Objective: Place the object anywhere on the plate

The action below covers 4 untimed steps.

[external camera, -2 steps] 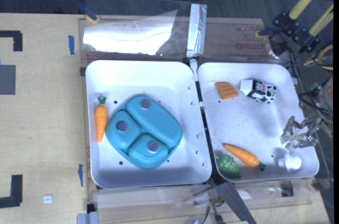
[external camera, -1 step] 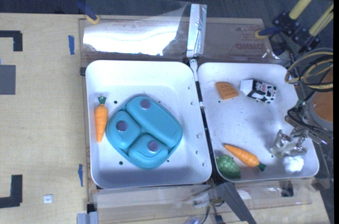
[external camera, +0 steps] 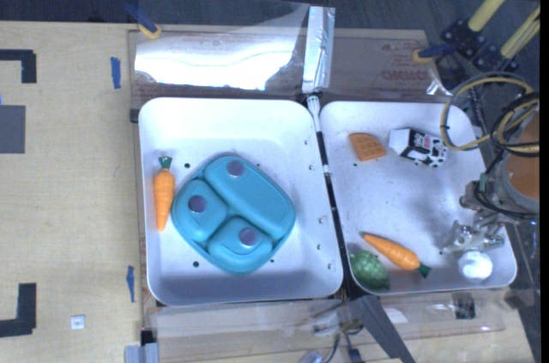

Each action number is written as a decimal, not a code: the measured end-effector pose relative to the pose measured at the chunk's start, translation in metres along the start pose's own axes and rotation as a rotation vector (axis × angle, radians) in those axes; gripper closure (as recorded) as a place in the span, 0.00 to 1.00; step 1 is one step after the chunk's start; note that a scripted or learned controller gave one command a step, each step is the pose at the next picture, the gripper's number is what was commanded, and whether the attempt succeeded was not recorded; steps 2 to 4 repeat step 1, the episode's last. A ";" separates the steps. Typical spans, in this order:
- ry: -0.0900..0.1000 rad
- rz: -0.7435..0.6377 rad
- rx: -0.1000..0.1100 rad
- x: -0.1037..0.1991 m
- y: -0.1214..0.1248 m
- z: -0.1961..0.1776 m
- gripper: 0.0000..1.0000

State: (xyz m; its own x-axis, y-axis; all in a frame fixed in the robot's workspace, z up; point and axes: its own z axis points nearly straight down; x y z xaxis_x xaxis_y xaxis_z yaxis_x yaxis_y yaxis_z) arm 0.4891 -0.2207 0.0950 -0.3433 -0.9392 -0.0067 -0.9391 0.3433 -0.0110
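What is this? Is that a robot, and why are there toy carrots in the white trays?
Yes! One camera looks down from above on two white trays. The robot arm reaches in from the right; its hand hangs over the right tray, beside a white egg. That tray also has a carrot, a green veggie, a cracker and a toy cow. The left tray holds a blue plate and another carrot. The robot should put something on the plate.
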 end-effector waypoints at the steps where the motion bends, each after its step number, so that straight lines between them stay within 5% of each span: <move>1: -0.004 0.005 0.006 -0.002 -0.002 -0.011 1.00; 4: -0.004 0.005 0.006 -0.002 -0.002 -0.011 1.00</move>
